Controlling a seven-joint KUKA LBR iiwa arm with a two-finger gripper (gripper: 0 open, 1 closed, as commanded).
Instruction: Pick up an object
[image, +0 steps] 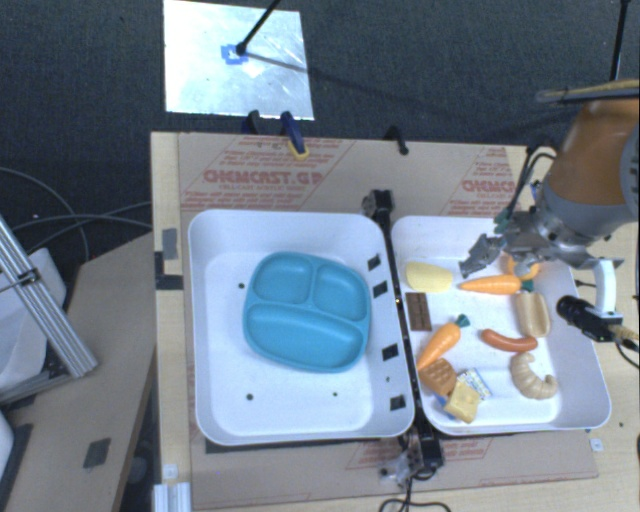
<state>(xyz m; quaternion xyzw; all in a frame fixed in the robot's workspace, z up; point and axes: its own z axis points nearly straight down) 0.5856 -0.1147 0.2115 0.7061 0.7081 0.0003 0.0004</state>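
Left bin (215, 330): white, holds a blue divided plate (307, 310); no part in this pick. Right bin (590, 395): white, crowded with toy food. Arm: gripper (487, 252) low over the bin's upper part, just above the long carrot (491, 285); whether it is wide or narrow cannot be told. Nearest candidates: long carrot, yellow wedge (428, 276) beside it. Others below: hot dog bun (532, 314), sausage (509, 341), small carrot (441, 342), croissant (531, 376), brown bar (417, 311). Risks, as judged: the rounded carrot may roll or squirt from a pinch; close neighbours may be nudged or caught along with it.
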